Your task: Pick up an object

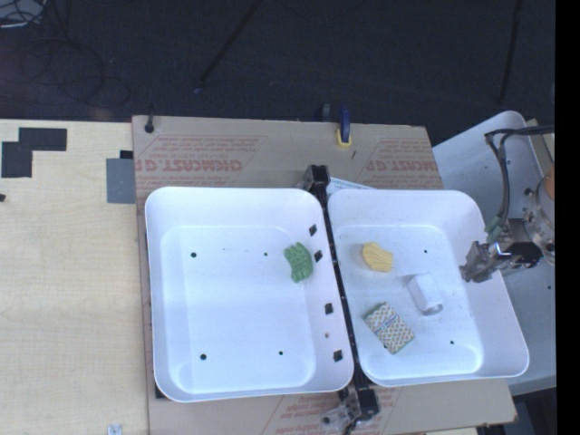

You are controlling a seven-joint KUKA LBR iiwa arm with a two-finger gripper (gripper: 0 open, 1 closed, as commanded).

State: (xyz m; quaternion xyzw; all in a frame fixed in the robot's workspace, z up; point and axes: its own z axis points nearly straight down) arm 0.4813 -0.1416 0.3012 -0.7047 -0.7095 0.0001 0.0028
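Writing: red print on the cardboard [272,157], upside down, unreadable
Fingers [475,268]: right edge of the right bin [494,333]; open or closed, cannot tell
Cup [423,294]: right bin, just left of the fingers, apart

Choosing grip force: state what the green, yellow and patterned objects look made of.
Green object: likely soft foam or rubber, matte and lumpy.
Yellow object: matte, rounded, possibly foam or plastic.
Patterned object: flat, with a printed check pattern; possibly cardboard or fabric, unclear.
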